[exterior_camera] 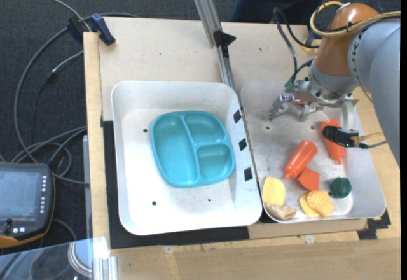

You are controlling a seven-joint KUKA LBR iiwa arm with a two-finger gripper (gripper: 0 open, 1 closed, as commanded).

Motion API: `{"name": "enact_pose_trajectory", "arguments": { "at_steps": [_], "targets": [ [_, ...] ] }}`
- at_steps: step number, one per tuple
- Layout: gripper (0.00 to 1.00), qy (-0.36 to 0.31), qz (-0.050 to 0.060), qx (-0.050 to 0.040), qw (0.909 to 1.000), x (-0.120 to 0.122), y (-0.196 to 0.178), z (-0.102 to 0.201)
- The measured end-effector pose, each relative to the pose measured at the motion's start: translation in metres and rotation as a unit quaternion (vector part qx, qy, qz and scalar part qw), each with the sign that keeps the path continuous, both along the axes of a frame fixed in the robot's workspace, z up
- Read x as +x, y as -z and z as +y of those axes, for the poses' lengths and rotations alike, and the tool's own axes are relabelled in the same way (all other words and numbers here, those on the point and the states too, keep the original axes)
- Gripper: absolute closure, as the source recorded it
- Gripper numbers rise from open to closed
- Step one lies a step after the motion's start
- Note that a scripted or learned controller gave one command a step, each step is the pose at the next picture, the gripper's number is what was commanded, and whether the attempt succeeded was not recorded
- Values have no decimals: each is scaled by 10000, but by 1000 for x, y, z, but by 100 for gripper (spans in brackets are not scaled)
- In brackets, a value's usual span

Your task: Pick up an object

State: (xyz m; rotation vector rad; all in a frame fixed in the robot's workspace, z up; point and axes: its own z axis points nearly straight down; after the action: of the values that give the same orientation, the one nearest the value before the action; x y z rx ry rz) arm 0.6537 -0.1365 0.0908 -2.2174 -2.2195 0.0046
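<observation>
Camera view, hand (284,105) above right bin (257,97)

Bright, even overhead light, no hard glare. Left bin (127,145) and right bin (254,97) read near-white, slightly washed out, speckle still visible. Soft short shadows: under the teal tray (191,148), and under my fingers (289,105) on the bin floor. Desk (159,49) evenly lit, dark carpet (38,69) around it loses detail. My arm (375,49) is soft at the right edge, mild sheen on the orange band (340,37). Overall a little grainy, small toys low-res.
</observation>
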Motion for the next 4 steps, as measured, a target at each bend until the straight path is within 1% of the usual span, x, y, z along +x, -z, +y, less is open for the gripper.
{"name": "enact_pose_trajectory", "arguments": {
  "at_steps": [1,3,4],
  "targets": [
    [100,-1,-27,-2,10000,2,-14,0],
    [100,-2,-54,-8,10000,3,-102,6],
    [100,-2,-52,-9,10000,5,-123,7]
  ]
}}
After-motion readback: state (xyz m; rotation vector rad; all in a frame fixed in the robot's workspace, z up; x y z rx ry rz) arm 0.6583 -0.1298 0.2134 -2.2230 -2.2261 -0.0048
